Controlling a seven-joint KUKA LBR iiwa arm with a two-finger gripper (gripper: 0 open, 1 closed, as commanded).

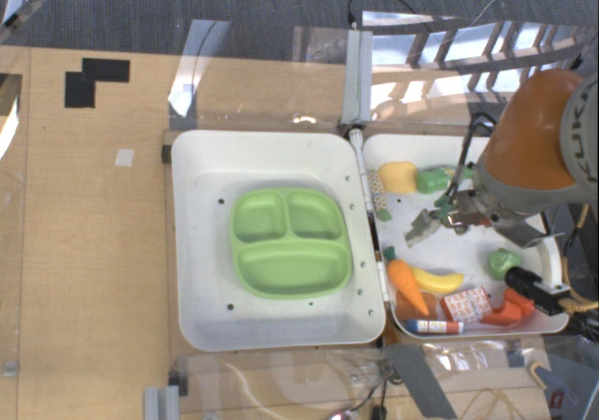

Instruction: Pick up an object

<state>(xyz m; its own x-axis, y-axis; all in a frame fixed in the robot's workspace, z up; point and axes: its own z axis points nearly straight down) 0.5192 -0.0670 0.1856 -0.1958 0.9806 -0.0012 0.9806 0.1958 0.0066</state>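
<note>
Hand (pixel 423 224) over right bin (pixel 398 320) centre, fingers apart, holding nothing; banana (pixel 438 280) near front rim.

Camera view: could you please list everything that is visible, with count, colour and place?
bins: 2, white, side by side on the bench
divided plate: 1, light green, middle of the left bin
yellow toy: 1, yellow, top left of the right bin
green toy: 1, green, just right of the yellow toy
carrot: 1, orange, lower left of the right bin
banana: 1, yellow, beside the carrot
small box: 1, red and white, near the bottom edge of the right bin
round green toy: 1, green, right side of the right bin
arm: 1, grey and orange, over the right bin
pincer: 1, metal, above the right bin floor, nothing seen between its fingers
</note>
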